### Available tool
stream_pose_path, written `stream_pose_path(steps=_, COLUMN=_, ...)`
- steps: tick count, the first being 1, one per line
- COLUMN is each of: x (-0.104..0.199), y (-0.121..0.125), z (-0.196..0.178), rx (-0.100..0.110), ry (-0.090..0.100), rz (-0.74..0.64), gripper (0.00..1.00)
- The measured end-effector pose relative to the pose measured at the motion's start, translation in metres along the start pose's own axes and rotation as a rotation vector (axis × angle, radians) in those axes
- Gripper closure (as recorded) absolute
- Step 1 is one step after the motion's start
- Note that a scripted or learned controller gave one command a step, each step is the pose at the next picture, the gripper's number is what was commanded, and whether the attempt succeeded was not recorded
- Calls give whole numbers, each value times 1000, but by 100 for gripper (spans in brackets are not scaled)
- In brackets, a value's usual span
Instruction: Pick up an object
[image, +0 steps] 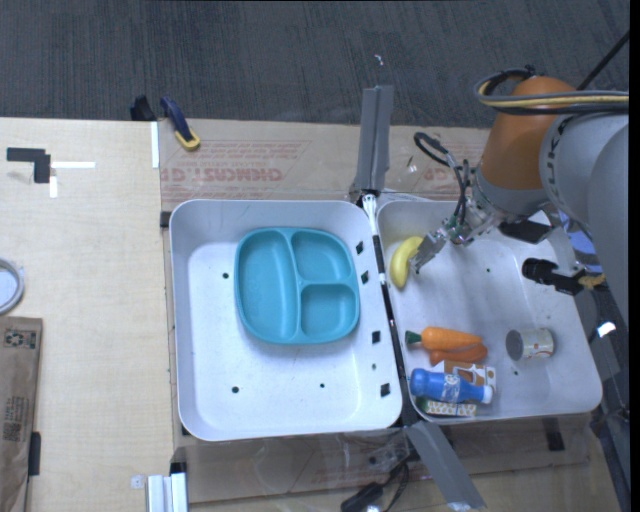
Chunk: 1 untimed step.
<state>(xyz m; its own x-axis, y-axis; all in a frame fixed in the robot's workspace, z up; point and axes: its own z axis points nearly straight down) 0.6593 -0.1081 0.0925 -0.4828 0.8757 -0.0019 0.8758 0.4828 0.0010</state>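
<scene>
A yellow banana (402, 262) lies against the left wall of the right bin (560, 400), near its back. My gripper (432, 249) hangs low just to the banana's right, close to it or touching it; I cannot tell which. Nothing shows held in it. An orange carrot (455, 344) lies further forward in the same bin. In front of the carrot lies a blue bottle with a printed label (452, 386). A small grey cylinder (530, 345) lies on its side at the bin's right.
The left bin (200, 380) holds a turquoise divided plate (297, 285). A grey upright post (375, 140) stands behind the wall between the bins. The arm's orange band (520, 140) and cables hang over the right bin's back corner.
</scene>
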Motion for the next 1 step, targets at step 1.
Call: stream_pose_path(steps=1, x=0, y=0, z=0, rx=0, ry=0, rz=0, gripper=0)
